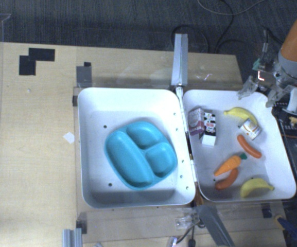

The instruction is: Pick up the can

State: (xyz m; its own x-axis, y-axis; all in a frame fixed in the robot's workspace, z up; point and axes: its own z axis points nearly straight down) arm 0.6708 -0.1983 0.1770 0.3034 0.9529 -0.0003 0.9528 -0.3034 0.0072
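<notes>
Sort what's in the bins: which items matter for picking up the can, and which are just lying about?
Job: can, end effector.
Lying about: two bananas, carrot, two sausages, two small cartons, blue divided plate.

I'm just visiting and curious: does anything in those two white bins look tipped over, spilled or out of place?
Mostly tidy. The can lies on its side in the right bin, wedged between a banana and a sausage. A small carton also lies flat. The blue divided plate sits askew in the left bin. Nothing spilled.
</notes>
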